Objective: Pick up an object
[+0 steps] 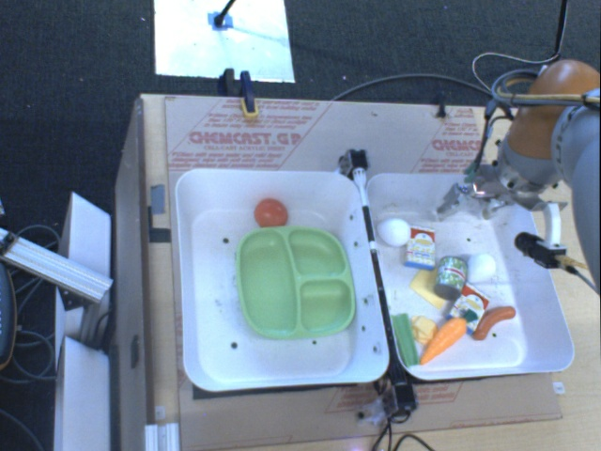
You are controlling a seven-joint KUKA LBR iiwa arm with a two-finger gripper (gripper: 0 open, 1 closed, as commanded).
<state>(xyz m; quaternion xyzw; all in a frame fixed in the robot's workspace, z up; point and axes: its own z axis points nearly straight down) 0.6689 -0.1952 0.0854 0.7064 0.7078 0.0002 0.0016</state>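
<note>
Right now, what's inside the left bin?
The left bin holds a green divided plate with nothing visible in its three compartments, and a red tomato-like ball beside its far edge. The bin floor under the plate is covered, so I can't say what's there.

Sheet (282,130) on the surface behind the bins: "CHEMCAST GP" in red capitals at left, finer red lines above and below it too small to read. Same red mark repeats near the sheet's right end, partly covered. Small carton (422,248) and can (452,272): printed labels, text illegible.
</note>
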